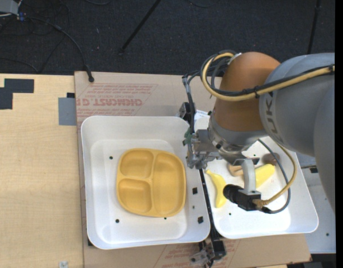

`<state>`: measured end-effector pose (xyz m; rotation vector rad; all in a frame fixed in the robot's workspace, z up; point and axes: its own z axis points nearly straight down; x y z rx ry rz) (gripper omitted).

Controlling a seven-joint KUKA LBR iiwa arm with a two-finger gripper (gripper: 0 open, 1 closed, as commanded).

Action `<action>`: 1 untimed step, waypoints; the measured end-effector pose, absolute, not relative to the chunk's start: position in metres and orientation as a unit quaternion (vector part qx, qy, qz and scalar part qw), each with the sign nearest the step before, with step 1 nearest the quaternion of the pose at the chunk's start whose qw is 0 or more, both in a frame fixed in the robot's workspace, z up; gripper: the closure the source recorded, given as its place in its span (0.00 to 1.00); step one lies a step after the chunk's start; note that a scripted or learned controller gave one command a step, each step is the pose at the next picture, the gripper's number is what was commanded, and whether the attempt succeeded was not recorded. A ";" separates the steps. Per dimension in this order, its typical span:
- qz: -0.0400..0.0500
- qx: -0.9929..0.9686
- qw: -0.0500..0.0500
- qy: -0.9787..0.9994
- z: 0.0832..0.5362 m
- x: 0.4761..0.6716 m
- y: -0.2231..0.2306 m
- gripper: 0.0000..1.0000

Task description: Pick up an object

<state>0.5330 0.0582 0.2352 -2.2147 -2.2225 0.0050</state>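
My gripper sits over right bin, reaching step; grip state can't tell. Next: drop onto banana.

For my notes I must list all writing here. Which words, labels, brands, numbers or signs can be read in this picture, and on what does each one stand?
"CHEMCAST. G": red print on the brown cardboard sheet behind the left bin, upside down in the camera view; the word runs on but is not legible.
A second red print on the cardboard at the bottom edge: too blurred to read.
No other text is readable.
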 end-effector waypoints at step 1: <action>0.002 -0.706 0.002 -0.708 0.221 0.523 0.108 1.00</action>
